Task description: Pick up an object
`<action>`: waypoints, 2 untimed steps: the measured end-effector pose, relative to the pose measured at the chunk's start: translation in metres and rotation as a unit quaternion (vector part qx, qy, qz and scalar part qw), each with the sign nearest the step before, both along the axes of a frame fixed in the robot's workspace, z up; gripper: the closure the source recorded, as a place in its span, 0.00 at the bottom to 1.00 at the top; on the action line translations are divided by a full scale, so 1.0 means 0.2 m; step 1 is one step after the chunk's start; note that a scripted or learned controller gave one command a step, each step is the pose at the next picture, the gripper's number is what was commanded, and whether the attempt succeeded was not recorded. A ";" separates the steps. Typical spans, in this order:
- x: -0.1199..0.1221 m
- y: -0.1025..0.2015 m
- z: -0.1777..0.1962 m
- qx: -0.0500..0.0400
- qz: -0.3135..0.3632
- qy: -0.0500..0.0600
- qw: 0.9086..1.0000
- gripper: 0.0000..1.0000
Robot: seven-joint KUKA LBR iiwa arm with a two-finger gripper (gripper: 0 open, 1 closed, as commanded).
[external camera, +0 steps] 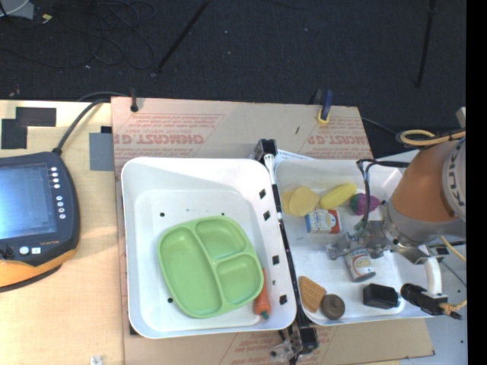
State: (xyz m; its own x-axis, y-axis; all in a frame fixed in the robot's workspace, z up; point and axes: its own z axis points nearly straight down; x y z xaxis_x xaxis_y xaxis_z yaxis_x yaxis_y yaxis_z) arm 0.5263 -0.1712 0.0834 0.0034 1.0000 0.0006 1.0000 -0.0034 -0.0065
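My gripper (348, 245) hangs low over the middle of the right bin (384, 175), reaching in from the right below the arm's orange band (421, 191). Directly beneath and to its right lies a small red-and-white can (361, 266), close to the gripper or touching it. A small white carton (323, 220) sits just up and left of the gripper. Farther back are a yellow round piece (301, 201), a yellow lemon-like piece (338, 196) and a purple object (366, 203). Whether anything is held cannot be made out.
At the right bin's front lie a tan cracker (311, 290), a brown disc (332, 306) and a black block (380, 296). The left bin (152, 185) holds a green divided plate (209, 265) and an orange carrot (262, 304). A pendant (30, 211) rests far left.
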 end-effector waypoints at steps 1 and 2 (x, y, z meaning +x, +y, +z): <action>0.01 -0.01 0.08 0.000 -0.002 -0.003 1.000 1.00; 0.12 0.36 0.12 0.001 0.005 -0.002 1.000 1.00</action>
State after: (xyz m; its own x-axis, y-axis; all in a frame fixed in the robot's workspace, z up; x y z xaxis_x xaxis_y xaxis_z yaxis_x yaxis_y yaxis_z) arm 0.5510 -0.0993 0.1084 -0.0069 1.0000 0.0035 1.0000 0.0069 -0.0015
